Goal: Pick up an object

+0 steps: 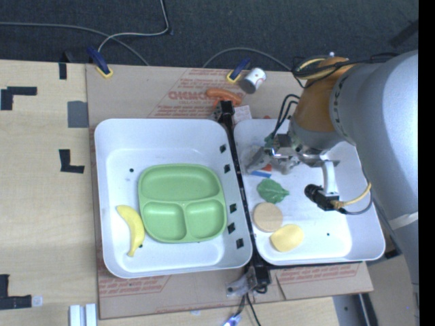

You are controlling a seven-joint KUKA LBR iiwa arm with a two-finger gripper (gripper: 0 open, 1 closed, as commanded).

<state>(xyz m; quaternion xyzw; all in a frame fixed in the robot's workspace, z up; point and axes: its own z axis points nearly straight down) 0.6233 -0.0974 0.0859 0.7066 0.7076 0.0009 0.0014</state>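
Right bin [363, 246], contents and arm position as recorded. The gripper [266, 156] stood low over the bin's upper left part, close to the divider between the two bins, the grey arm and its orange band reaching in from the right. Whether it was open or closed could not be told; nothing could be made out in its grasp. Candidate objects lay in a short line toward the bin's near edge: a small blue piece [259, 174] just beside the gripper; a green leafy item [272, 191] next; a round tan disc [268, 216] beyond that; a yellow lump [287, 238] farthest off. None showed a marked long axis except the blue piece, which lay roughly across the bin. Judged nearest target: the blue piece or the green item, both toward the near edge from the gripper. Left bin [109, 202]: a green divided tray [182, 202] and a banana [132, 229], well apart from the gripper, across the divider.
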